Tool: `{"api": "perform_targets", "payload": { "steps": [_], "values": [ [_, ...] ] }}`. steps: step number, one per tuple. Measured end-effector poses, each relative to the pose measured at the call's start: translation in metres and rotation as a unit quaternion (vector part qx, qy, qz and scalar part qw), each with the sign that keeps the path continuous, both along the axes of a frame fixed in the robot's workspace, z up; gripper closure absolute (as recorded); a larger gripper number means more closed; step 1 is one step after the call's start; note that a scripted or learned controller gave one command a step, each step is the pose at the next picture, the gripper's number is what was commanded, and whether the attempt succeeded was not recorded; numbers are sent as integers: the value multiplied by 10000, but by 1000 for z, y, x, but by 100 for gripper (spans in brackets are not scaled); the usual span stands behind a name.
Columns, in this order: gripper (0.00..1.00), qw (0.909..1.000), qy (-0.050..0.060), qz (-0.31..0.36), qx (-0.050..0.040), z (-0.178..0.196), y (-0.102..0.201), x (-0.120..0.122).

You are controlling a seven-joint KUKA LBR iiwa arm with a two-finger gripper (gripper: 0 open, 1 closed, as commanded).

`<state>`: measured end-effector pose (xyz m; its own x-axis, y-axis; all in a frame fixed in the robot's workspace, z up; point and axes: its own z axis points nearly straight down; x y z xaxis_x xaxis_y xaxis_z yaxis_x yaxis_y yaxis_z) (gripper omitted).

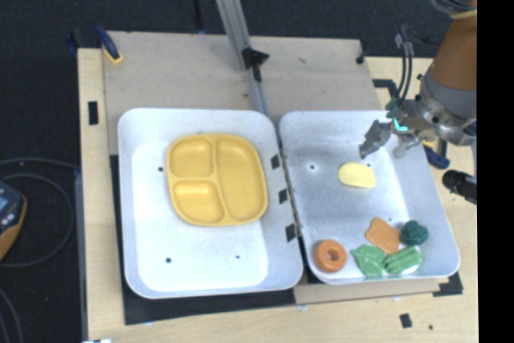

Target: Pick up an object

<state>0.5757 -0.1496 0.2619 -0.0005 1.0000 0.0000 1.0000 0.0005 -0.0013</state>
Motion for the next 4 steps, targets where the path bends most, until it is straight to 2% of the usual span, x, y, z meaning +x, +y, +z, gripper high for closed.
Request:
{"api": "perform_targets", "payload": {
  "steps": [1, 3, 4],
  "values": [
    [0, 10000, -13, 2, -2, 1, 0, 1],
    [0, 10000, 12, -3, -1, -124, -5, -3],
    [0, 10000, -15, -16, -8, -162, -7, -2]
  ]
}}
